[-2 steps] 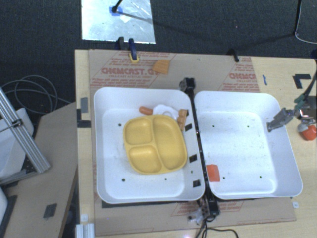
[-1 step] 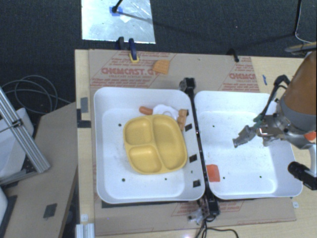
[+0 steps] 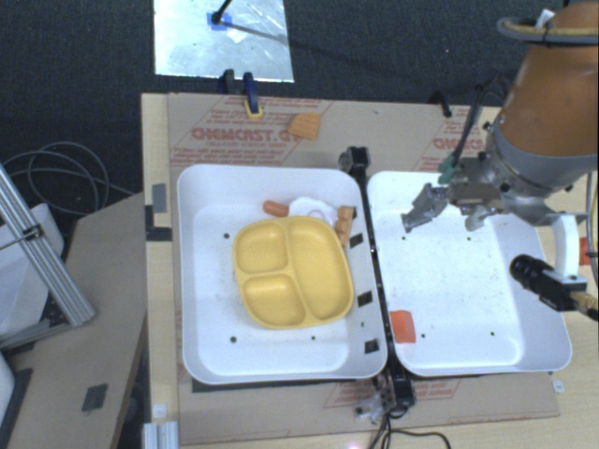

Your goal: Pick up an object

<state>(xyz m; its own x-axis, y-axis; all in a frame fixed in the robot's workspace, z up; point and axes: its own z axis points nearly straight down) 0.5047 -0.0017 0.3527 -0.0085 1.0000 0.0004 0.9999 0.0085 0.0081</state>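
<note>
My gripper (image 3: 447,215) hangs over the upper left part of the right bin (image 3: 487,344). Its two grey fingers stand apart, open, with nothing between them. A small orange-red block (image 3: 401,325) lies at the right bin's lower left corner, well below the gripper. In the left bin (image 3: 201,251) a yellow divided plate (image 3: 290,274) takes up the middle. Behind the plate lie a small orange sausage shape (image 3: 275,209), a white object (image 3: 314,210) and a tan piece (image 3: 344,221) near the dividing wall.
The arm's orange band and grey wrist (image 3: 552,92) overhang the right bin's upper right. A black part (image 3: 543,283) juts over the right bin's right side. A tan scrap (image 3: 304,124) and a clamp (image 3: 251,96) sit on the cardboard behind the bins.
</note>
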